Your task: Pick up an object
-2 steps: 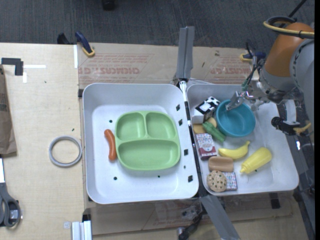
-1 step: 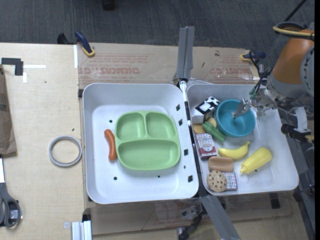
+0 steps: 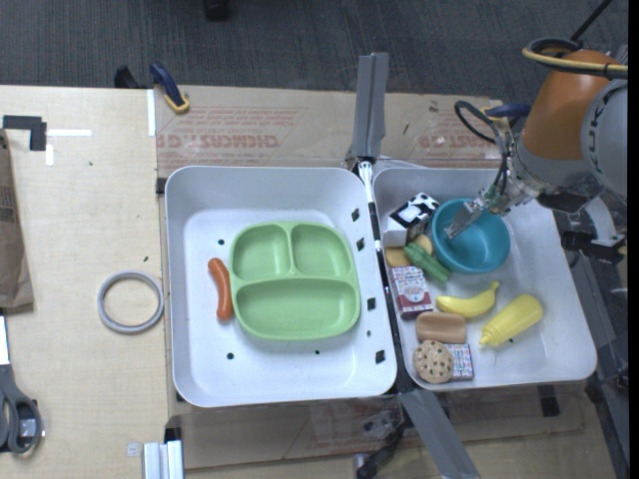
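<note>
Dark carpet beyond the bench; pale bench top, flattened cardboard under the bins. Its red print reads mirrored and I cannot make it out.

Far left of the claw: roll of tape lying loose on the bench, apparently just set aside.

Left bin, well left of the claw: green divided plate flat in the middle, orange sausage touching its left rim. Looks staged as a setting.

Right bin: toys crowded together, probably tipped in as a pick pile. Below-left of the claw: red-and-white packet, label too small to read; green pepper against the bowl; black-and-white carton up-left. Below: banana, hot dog bun, cookie, yellow mustard bottle tilted.

Claw: reaches down slantwise into the blue bowl, tips at the bowl's inner left wall. Whether the fingers are apart or together, cannot tell; too small and dark against the bowl. Judgement: bowl is the target, since the tips sit inside it; a rim pinch seems intended, nothing lifted yet.

Right: orange band of the arm.
</note>
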Robot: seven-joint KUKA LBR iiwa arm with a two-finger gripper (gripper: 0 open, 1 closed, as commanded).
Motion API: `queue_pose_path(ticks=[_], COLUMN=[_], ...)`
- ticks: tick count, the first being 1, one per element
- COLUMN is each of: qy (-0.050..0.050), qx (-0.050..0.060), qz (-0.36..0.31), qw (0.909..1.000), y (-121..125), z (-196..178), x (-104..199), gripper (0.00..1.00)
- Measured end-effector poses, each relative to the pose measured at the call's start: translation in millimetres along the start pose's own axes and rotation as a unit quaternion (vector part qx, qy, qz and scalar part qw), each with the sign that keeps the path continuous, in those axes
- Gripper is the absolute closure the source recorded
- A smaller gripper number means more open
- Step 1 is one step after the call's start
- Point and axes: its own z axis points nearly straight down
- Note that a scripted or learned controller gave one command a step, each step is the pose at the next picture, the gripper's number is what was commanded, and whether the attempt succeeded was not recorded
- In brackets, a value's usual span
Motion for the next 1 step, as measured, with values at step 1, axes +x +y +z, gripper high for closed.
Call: queue_pose_path(ticks=[1], qy=[0.000], qx=[0.001], qz=[0.114], qw=[0.9935], y=[-15.4], z=[-140.0], x=[-45.3], gripper=[0.00])
